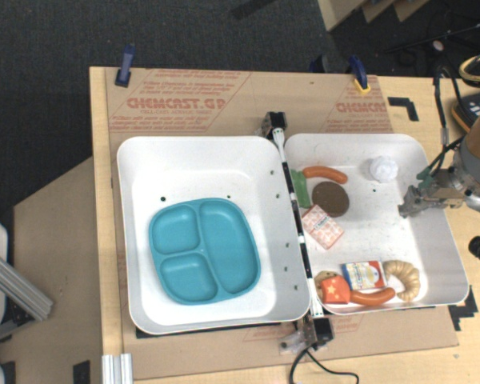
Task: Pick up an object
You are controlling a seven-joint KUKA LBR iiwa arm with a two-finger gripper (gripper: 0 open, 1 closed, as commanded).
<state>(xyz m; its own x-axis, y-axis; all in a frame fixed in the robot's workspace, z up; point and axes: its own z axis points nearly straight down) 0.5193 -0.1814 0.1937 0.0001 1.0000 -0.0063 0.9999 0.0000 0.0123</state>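
Note:
The right bin holds several objects. An orange sausage lies near its back, with a brown round patty just below it and a green piece by the left wall. A pink-and-white packet sits in front of the patty. A small white translucent object rests at the back. Along the front lie a croissant, a red-and-white carton, a red sausage and a red-orange piece. My gripper hangs over the bin's right side, apart from every object.
The left bin holds a teal divided plate. A black hinge strip runs between the bins. Blue clamps hold the cardboard sheet at the back. Bare bin floor lies between my gripper and the patty.

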